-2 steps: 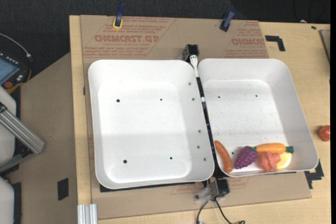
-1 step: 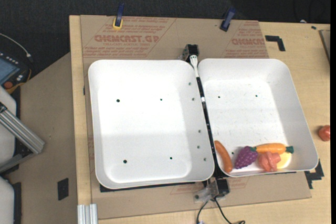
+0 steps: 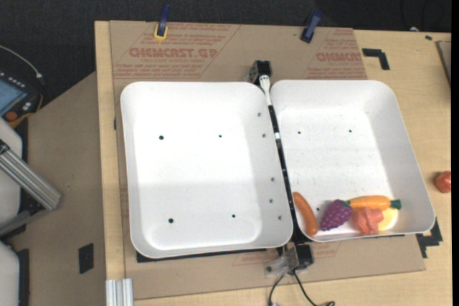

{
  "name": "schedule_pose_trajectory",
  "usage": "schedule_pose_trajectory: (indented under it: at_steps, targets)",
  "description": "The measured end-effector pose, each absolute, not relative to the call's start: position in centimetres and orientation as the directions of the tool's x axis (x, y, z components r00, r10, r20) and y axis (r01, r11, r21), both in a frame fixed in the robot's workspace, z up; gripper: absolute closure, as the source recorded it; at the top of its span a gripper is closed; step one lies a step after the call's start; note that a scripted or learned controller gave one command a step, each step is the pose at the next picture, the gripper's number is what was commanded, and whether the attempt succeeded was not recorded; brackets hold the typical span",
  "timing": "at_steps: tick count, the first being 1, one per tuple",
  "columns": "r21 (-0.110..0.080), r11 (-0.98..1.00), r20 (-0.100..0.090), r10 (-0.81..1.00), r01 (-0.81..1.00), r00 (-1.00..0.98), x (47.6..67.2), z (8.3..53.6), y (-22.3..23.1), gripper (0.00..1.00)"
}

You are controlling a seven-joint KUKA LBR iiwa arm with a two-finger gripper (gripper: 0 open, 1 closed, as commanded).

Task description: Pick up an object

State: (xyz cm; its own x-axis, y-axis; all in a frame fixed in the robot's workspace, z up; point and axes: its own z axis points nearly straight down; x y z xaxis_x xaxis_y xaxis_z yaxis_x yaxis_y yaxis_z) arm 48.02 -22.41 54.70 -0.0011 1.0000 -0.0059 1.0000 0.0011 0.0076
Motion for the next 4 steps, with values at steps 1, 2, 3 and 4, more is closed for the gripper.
schedule_pose_trajectory:
  at_steps: [1, 2, 3, 4]
  targets:
    - [-0.001, 0.002, -0.001, 1.000, 1.000, -0.002, 50.7, 52.6, -22.3, 1.00]
    - [0.000, 0.003, -0.001, 1.000, 1.000, -0.003, 54.1, 51.1, -22.3, 1.00]
    - [0.003, -0.002, -0.002, 1.000, 1.000, 0.002, 48.6, 53.7, -22.4, 1.00]
    - [0.002, 0.001, -0.002, 1.000, 1.000, -0.001, 48.9, 53.5, -22.4, 1.00]
